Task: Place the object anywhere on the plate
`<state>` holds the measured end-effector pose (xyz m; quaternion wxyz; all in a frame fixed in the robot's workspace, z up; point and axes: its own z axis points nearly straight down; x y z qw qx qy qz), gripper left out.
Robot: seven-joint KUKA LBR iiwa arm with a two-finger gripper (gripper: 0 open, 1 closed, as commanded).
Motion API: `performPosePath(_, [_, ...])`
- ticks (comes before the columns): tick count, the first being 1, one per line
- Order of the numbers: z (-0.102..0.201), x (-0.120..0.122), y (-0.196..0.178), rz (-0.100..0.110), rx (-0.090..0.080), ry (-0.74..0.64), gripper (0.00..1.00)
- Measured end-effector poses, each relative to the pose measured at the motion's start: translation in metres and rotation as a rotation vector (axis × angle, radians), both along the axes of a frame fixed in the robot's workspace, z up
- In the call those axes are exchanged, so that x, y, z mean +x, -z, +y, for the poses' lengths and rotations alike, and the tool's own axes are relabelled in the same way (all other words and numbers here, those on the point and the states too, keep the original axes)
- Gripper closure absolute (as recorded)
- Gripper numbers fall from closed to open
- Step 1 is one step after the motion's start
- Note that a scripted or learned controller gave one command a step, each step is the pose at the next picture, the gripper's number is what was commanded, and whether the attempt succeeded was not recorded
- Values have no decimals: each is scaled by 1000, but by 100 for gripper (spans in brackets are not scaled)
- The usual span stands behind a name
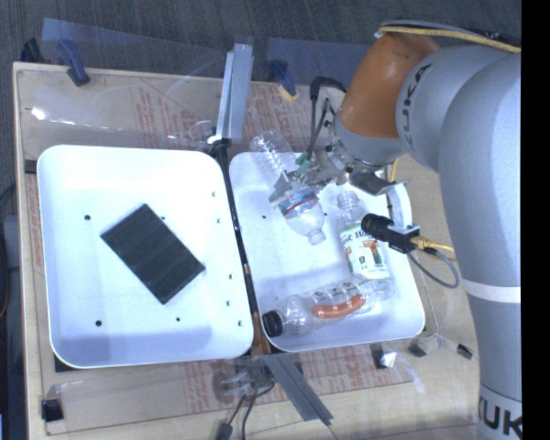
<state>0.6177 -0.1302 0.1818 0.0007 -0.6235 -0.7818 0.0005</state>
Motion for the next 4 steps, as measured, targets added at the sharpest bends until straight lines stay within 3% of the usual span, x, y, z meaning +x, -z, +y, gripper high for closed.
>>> performPosePath(2, [122, 9, -23, -2, -1, -89, 100])
performPosePath(3, [157, 39, -58, -1, 0, -321, 100])
performPosePath(4, [195, -8, -64, 0, 0, -404, 100])
